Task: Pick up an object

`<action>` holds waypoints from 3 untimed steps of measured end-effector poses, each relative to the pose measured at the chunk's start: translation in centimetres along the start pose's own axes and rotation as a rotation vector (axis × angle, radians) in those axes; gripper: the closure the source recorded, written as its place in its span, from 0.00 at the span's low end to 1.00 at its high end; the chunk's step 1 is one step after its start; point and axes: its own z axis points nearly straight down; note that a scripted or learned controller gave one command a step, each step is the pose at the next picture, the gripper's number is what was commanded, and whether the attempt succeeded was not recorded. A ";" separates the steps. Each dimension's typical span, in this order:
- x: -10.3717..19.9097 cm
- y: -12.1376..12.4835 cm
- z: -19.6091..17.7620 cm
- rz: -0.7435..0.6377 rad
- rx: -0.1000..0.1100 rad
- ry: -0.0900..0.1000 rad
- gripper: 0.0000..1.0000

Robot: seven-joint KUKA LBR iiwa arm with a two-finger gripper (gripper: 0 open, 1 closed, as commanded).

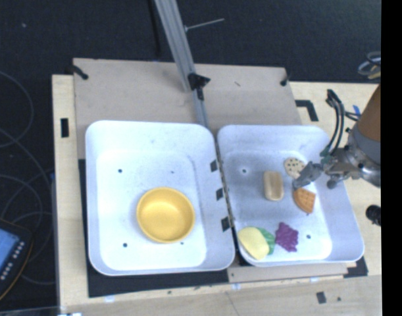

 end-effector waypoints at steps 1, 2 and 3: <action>0.0 0.0 0.0 0.001 -0.001 0.000 0.00; 0.3 0.6 4.6 0.004 0.005 -0.001 0.00; 1.1 0.2 10.2 0.005 0.006 0.000 0.00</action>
